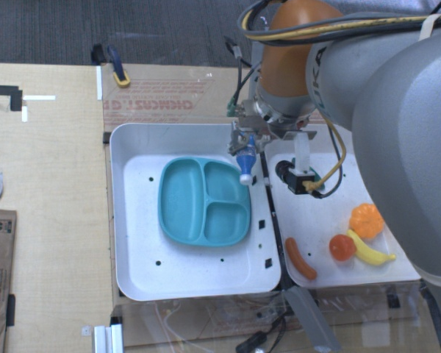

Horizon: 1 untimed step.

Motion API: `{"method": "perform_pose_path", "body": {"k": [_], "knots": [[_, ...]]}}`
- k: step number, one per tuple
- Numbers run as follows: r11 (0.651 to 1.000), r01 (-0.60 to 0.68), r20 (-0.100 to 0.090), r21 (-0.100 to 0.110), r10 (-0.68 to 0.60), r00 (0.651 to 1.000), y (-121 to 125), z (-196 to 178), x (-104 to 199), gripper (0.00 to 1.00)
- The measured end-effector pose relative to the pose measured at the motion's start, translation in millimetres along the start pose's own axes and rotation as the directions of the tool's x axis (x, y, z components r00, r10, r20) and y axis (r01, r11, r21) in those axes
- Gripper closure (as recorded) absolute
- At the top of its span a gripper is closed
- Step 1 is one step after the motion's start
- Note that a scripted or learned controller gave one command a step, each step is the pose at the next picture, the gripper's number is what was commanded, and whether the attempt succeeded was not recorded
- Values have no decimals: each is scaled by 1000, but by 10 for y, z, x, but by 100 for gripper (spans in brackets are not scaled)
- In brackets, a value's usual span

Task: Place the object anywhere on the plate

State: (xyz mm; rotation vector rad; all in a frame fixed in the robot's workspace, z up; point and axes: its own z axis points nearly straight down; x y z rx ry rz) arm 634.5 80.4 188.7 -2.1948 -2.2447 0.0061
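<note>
Holding a small blue object (245, 169) pinched in the tool (244, 153), closed on its upper end, lower end hanging free. Hovering over the left bin (132, 271), right at the upper right edge of the teal divided plate (198, 204). Hard to tell from this slant whether above the nearest compartment or just outside the rim. Not resting on the plate, by the look of it.

Judged as roughly halfway through: grasp made, object up off the bin floor and close to its goal, not yet set down. Left to do: shifting a little toward the plate's middle, lowering, letting go, pulling clear. Worth clearing the raised rim and the dividers, to avoid a tip or a roll off the edge on release.

Lying in the right bin (320, 219), well apart from the plate: an orange (366, 219), a tomato (342, 247), a banana (373, 251) and a sausage (300, 259), none needed for this move. Sitting side by side on the pale worktop (44, 197), both bins.
</note>
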Motion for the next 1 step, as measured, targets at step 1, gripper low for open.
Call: {"method": "perform_pose_path", "body": {"k": [1], "knots": [[1000, 0, 1, 0, 0, 1000, 1, -1, -5, 0]]}}
